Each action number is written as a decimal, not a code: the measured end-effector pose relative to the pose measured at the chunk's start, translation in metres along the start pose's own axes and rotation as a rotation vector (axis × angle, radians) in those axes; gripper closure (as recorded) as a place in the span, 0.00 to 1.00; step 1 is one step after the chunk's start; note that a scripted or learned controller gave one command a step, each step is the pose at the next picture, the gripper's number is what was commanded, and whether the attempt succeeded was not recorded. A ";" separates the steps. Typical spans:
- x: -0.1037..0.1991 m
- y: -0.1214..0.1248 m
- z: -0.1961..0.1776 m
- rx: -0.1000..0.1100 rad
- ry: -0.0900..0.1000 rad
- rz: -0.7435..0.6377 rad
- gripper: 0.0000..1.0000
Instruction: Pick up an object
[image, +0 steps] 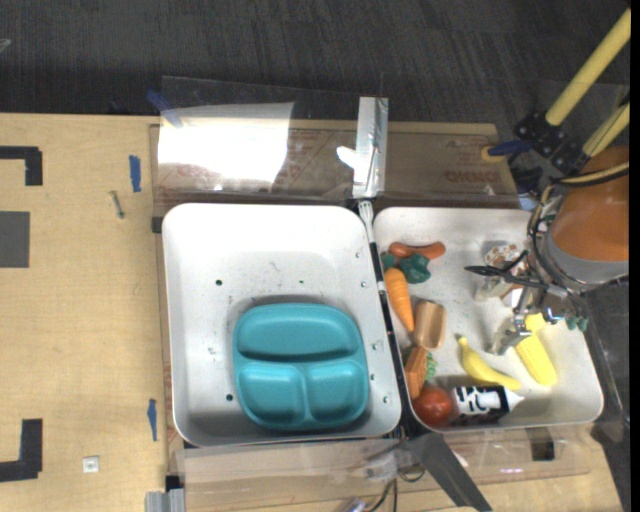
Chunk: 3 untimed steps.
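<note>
Camera view: gripper (516, 328) hangs over the right bin (590, 400), just at 9 o'clock of the corn cob (538, 358); honestly can't tell its grip state.

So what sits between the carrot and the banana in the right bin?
In the camera view, a tan block lies between the carrot and the banana, close beside the carrot; bare white bin floor separates the block from the banana.

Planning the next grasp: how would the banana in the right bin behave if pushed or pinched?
The banana looks like smooth toy plastic, so probably light, stiff and a bit slippery. Its curved shape suggests it would pivot rather than roll straight. It lies beside the yellow corn and black-and-white bottle, so a push may nudge those.
</note>
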<state>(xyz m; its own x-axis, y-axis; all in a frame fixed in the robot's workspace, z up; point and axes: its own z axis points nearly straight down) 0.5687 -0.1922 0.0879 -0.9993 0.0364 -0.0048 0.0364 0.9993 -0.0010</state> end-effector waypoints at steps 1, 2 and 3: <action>-0.061 0.080 0.000 -0.002 -0.002 0.036 0.00; -0.019 0.053 -0.001 0.000 -0.003 -0.085 0.00; -0.086 0.075 -0.002 0.008 0.053 0.029 0.00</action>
<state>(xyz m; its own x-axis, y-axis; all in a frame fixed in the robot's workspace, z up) 0.6577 -0.1208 0.0901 -0.9967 0.0657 0.0475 0.0653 0.9978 -0.0100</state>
